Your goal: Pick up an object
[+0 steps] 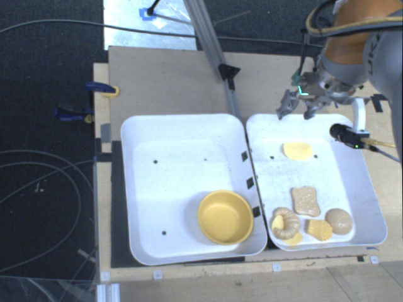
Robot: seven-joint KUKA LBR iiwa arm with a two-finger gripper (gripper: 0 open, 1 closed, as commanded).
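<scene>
A flat pale-yellow chip (297, 151) lies alone in the right bin's (371, 197) upper half.

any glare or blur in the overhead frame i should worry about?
Camera view: soft overall, no strong motion blur; bright glare on the floor patch at top; white bins near washed out, with a faint shadow under the yellow bowl; tool edges fuzzy, food pieces low in detail.

Grey arm (384, 55) with an orange band (365, 17), black cables, and a dark metal gripper (299, 111).
</scene>
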